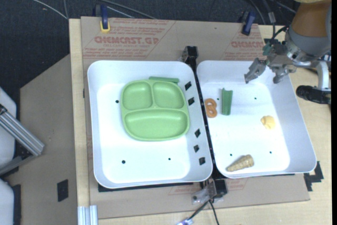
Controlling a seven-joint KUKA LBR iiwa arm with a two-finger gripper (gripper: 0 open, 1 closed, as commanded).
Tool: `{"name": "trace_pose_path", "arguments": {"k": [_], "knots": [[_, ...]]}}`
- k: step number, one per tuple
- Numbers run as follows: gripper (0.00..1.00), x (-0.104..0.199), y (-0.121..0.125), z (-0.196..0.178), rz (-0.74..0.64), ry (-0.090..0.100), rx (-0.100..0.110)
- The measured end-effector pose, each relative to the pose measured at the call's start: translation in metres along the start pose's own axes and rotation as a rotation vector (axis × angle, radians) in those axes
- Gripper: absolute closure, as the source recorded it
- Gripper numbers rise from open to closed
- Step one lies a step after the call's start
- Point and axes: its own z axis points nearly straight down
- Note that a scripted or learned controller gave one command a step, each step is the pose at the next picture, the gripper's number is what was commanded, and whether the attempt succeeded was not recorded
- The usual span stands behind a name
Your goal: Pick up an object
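My gripper (265,74) hangs over the back of the right bin (295,113), open, with nothing between its fingers. Below and left of it lies a green stick (226,101), and beside that an orange pretzel-shaped piece (210,108). A small yellow piece (268,122) rests toward the bin's right side. A tan cone (240,163) lies near the front edge. All of these lie loose on the bin floor, apart from the gripper.
The left bin (102,155) holds a green divided plate (155,110) with a flat green item (164,80) tucked behind it. A black clip strip (197,113) runs between the bins. Cables and a cardboard box sit behind the bench.
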Motion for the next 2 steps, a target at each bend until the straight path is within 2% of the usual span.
{"name": "trace_pose_path", "arguments": {"k": [1,2], "knots": [[0.0,0.0,0.003,-0.009,-0.003,-0.003,-0.015],[0.0,0.0,0.004,0.054,-0.003,-0.002,-0.009]]}}
